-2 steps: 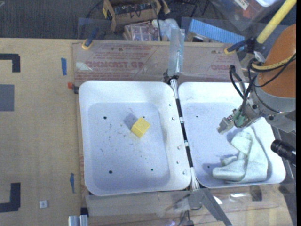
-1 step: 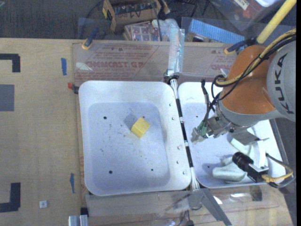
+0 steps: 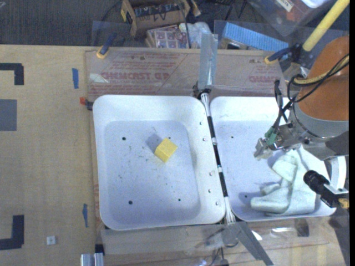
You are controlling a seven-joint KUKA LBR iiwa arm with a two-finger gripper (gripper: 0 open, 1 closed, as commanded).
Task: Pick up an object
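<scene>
Orange-banded arm comes in at the right edge of the frame, wrist over the right bin. Gripper sits over the middle right of that bin, tip toward frame left. Cannot tell if the claw is wide, narrow or holding anything; the wrist covers it.

White cloth: crumpled and soft-looking, in the lower right part of the right bin. One fold lies flat near the bin's lower rim, and another bunches upward just under the gripper. Cannot tell whether cloth and gripper touch.

Yellow block: small cube, turned at an angle, alone near the centre of the left bin, well apart from all four walls. Open floor all round it, dotted with a few dark specks.

The bins touch along a dark seam down mid-frame. The cloth is close to the lower rim of its bin, while that bin's upper left floor is bare.

Around: a brown cardboard wall stands along the top edge of both bins, with a grey metal bracket upright at the seam. Cluttered boxes sit beyond it at top centre. The wooden bench at frame left carries black tape corners and blue tape bits.
</scene>
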